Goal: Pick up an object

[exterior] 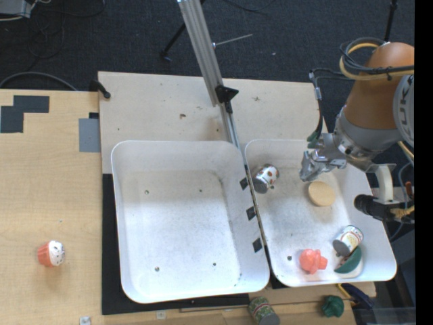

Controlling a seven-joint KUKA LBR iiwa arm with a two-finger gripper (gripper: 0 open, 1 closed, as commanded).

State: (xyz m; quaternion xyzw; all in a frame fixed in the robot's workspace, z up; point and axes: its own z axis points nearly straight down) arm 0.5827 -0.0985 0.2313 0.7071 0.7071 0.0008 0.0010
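On the far left of the worktop (40,181) a small orange-and-white toy (51,254) lies alone on the pale wood, well apart from the bins; the left bin (128,181) comes next, its white floor speckled with dark flecks; a slanted metal rail (203,42) runs down to the seam between the bins; just inside the right bin (379,266), near its left wall, a small brown-and-white figure (266,177) rests on its side; the jaws (312,166) hang low over the bin's upper middle, and whether they are wide or narrow I cannot tell; a round tan disc (322,194) lies just below and slightly right of them, apart, not between them; nearer the front rim sit a coral-pink lump (312,261), a small tin can (348,239) and a dark green piece (352,263) beside it.
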